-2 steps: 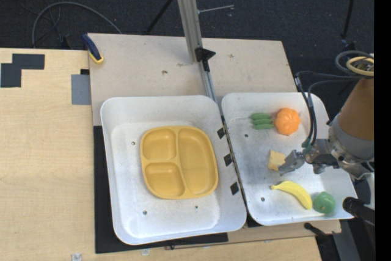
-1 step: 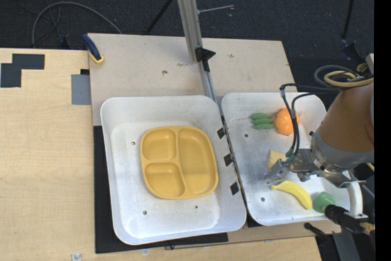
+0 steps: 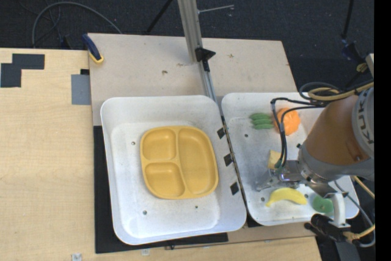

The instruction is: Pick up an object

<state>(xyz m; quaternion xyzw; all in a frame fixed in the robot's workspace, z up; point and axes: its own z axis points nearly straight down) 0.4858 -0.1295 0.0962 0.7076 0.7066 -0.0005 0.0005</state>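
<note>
Right bin [image 3: 244,150]: yellow banana [image 3: 287,196] just below pincer [image 3: 273,180].

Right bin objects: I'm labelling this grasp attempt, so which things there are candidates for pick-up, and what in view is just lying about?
Job:
gripper, low in the right bin
yellow banana-shaped toy
green item
orange item
green piece

Lying about:
yellow divided plate in the left bin
metal post

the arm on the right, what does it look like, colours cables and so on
The arm is thick and rounded, with a grey shell and a broad orange band above the wrist. Black cables loop along its outer side toward the wrist. At the end sits a small metallic gripper, silver-grey, much slimmer than the arm body.
</note>
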